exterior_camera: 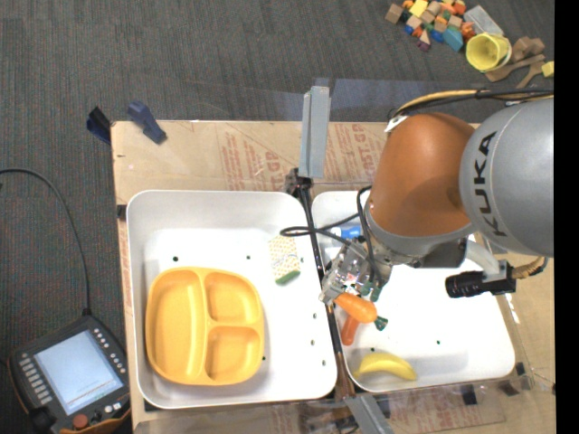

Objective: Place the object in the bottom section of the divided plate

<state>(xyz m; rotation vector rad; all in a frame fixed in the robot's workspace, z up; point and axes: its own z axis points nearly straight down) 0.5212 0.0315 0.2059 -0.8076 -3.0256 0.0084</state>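
A yellow divided plate [205,325] lies in the left white bin [181,211], toward its front left, and its three sections hold nothing. My gripper [351,287] hangs over the left edge of the right bin [470,351], under the arm's orange band. An orange toy carrot [356,307] with a green tip sits right at the gripper's lower end, tilted, above the seam between the bins. The wrist hides how the gripper meets it. A second narrow orange piece [347,331] shows just below the carrot.
A yellow banana [386,366] lies at the front of the right bin. A patterned pale sponge [284,255] with a small green item [288,277] rests in the left bin beside the plate's upper right. Toy blocks and a yellow cup [487,51] lie on the floor at the far right.
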